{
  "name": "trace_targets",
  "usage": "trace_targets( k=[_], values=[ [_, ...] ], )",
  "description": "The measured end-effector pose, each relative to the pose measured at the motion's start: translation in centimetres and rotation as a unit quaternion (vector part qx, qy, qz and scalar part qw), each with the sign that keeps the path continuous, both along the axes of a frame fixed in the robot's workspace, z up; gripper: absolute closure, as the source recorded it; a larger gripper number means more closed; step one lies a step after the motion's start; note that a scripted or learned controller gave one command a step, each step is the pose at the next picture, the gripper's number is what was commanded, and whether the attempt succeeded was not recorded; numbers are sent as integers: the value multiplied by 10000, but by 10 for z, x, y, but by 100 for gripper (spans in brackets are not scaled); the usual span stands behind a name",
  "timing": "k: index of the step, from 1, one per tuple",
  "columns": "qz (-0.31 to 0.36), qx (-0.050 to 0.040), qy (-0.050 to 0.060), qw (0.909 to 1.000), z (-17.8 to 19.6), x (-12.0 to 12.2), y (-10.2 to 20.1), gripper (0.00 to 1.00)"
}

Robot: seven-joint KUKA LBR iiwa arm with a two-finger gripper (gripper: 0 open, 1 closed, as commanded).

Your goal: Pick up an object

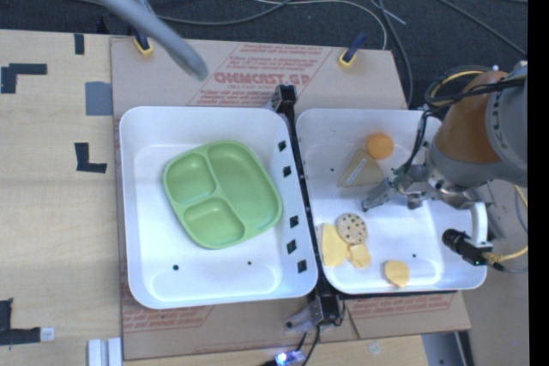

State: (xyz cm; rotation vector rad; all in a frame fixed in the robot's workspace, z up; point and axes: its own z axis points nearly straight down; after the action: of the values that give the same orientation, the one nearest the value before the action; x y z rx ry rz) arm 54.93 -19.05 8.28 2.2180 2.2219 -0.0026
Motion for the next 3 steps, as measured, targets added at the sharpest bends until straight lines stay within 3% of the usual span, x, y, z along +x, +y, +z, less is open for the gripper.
trace_targets(
  k=[1,3],
  values=[
    [-1,-8,-19,10000,14,1,-1,100],
    [0,9,-17,10000,120,1,11,100]
  ],
)
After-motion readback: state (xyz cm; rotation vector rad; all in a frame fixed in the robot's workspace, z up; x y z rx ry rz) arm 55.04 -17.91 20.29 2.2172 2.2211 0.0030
